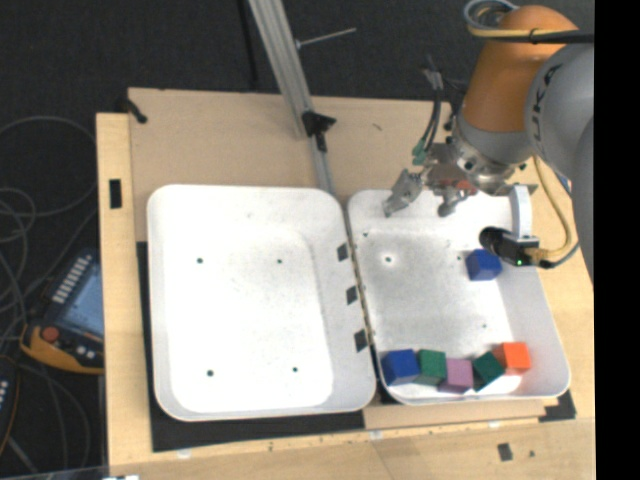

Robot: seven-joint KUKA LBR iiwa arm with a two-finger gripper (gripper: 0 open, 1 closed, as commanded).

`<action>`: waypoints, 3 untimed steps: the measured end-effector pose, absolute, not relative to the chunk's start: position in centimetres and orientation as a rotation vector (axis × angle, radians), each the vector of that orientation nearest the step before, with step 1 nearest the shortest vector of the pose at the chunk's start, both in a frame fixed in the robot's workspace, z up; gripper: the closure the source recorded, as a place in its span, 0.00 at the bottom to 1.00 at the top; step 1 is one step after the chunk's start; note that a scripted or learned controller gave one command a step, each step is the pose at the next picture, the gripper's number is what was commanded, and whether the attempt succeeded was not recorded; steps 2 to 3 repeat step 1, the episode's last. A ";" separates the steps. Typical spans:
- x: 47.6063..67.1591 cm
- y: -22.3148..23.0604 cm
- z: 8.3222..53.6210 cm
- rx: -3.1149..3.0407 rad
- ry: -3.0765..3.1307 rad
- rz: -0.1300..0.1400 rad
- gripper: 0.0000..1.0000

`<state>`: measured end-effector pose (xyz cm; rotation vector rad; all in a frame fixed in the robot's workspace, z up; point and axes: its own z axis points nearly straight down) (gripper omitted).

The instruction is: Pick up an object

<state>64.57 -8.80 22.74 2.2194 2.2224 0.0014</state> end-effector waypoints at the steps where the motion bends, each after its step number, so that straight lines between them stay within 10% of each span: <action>1: 66.2 -17.4 9.3 2.224 2.218 -0.006 0.00; 3: 66.2 -17.4 9.3 2.224 2.218 -0.006 0.00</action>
